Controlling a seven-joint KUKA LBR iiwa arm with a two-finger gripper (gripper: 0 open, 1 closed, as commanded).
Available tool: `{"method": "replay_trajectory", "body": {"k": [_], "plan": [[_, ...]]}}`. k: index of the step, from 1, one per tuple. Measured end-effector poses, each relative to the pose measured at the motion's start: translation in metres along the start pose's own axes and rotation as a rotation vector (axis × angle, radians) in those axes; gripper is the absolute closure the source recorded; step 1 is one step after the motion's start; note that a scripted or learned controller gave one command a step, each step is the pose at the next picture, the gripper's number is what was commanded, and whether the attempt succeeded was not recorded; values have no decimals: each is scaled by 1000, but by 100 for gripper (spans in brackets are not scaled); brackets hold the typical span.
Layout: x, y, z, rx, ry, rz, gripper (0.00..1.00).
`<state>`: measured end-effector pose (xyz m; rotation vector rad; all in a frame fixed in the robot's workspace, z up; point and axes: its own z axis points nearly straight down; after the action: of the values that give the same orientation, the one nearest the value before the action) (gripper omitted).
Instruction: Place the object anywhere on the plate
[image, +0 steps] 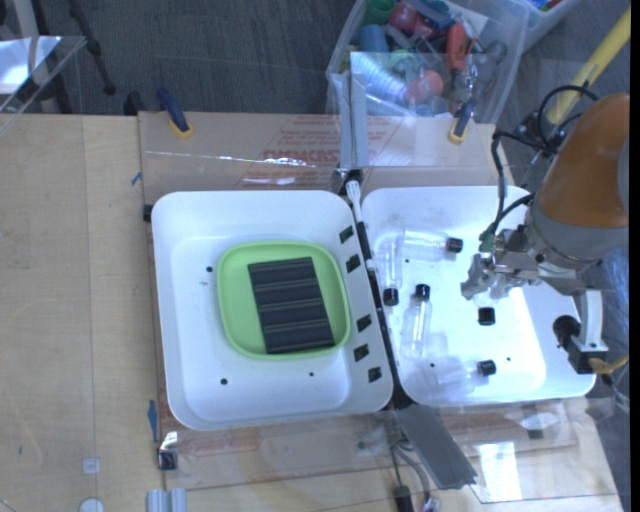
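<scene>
Robotics lab: wooden bench (60, 300), two white bins (180, 330), clutter-filled clear tub (430, 50).

A light green plate (232, 300) bears a dark grey ribbed block (290, 304); clear vials (415, 318) have black caps.

The arm (590, 170) is cut off by the right edge, and the clear vials (420, 245) blur into glare.

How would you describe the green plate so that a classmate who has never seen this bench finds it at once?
Start with the two white bins and take the left bin, the one away from the arm. In its middle lies the green plate, square with rounded corners. It is the one green thing in either bin, and a dark ribbed block lies on it.
</scene>
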<state>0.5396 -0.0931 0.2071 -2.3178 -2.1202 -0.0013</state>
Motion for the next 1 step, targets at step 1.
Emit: {"method": "replay_trajectory", "body": {"k": [1], "plan": [[69, 30, 23, 0, -1, -42, 100]]}}
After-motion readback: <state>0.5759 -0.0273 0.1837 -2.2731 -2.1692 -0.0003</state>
